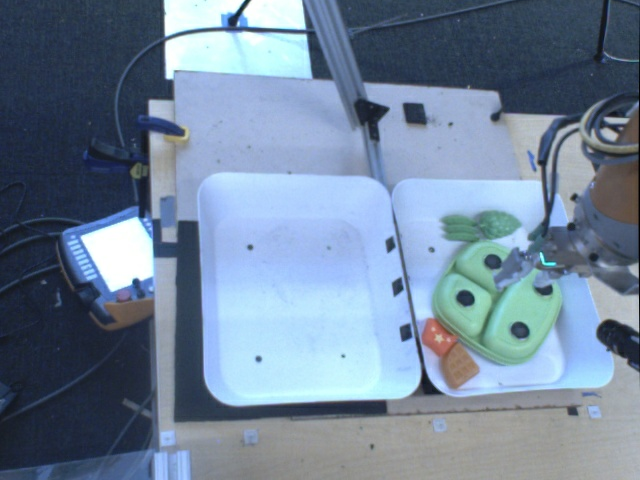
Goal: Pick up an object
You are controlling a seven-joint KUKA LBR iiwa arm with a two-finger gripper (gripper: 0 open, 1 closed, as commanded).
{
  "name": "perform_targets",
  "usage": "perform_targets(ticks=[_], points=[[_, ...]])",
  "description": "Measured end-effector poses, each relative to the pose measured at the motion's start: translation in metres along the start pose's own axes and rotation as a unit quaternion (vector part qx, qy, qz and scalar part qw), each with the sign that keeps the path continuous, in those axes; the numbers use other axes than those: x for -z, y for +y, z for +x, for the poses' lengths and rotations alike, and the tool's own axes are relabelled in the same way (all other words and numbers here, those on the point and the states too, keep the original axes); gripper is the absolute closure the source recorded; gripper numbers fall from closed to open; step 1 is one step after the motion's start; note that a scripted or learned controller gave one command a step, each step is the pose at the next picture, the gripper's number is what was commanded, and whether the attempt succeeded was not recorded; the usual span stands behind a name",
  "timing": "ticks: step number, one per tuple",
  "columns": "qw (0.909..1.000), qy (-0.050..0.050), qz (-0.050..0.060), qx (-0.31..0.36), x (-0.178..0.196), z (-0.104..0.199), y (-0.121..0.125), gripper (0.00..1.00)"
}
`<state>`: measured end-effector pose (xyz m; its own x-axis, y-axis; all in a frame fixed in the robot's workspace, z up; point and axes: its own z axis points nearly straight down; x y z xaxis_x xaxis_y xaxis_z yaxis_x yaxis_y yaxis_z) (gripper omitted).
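While hovering low over the green toy (497,308) in the right bin (590,373), pincer (522,268) at its upper edge, toy's long axis running diagonally toward lower right, grip state impossible to tell, nothing visibly held.

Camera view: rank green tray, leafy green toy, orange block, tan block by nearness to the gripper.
From the gripper, in the right bin:
1. Green tray, directly under the gripper.
2. Leafy green toy, just beyond it toward the bin's far edge.
3. Orange block, at the tray's near-left corner.
4. Tan block, beside the orange one, slightly farther.
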<state>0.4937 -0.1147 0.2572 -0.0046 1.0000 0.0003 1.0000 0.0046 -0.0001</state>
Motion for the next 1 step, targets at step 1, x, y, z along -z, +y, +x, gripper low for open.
perform_targets(ticks=[1], points=[[1.0, 0.0, -0.001, 0.0, 0.0009, -0.0001, 0.0006, 0.0]])
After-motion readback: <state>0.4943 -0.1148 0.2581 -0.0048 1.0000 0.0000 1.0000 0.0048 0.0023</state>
